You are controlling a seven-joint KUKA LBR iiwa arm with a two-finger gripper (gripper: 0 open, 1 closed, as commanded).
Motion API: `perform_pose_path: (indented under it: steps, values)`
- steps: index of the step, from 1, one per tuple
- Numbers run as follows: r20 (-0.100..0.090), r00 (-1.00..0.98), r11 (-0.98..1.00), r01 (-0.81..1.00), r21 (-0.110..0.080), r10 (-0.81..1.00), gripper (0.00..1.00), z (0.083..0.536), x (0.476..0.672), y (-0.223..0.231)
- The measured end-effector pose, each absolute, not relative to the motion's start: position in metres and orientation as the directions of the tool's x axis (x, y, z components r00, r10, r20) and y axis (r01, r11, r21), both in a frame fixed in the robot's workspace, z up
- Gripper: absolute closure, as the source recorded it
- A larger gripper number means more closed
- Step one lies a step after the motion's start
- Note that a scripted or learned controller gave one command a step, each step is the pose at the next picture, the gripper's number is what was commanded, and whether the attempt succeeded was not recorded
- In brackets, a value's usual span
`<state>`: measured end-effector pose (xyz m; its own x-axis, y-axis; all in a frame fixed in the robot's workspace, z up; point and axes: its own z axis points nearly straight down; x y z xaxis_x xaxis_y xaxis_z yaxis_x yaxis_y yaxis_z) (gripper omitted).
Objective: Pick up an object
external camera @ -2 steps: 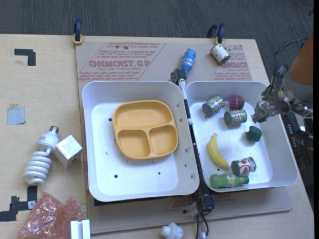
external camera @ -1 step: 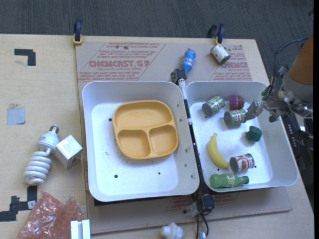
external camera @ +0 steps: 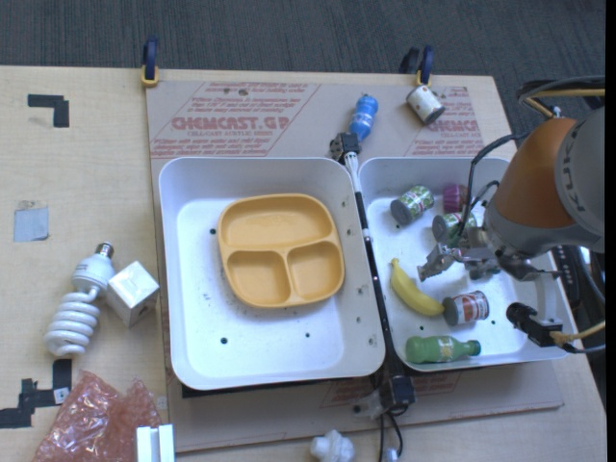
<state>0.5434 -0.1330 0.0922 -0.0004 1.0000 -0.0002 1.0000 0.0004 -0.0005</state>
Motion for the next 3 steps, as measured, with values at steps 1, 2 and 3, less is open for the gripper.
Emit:
perform_pose_path:
  steps: [1,2,3]
  values:
    - [-0.002,-0.003,0.003,1.000,0.001,1.000,0.00,0.185,0.611,-0.164]
    - [-0.001,-0.002,0.002,1.000,0.001,1.000,0.00,0.093,0.625,-0.145]
    - [0.001,0.001,-0.001,1.000,-0.023,1.000,0.00,0.090,0.654,-0.138]
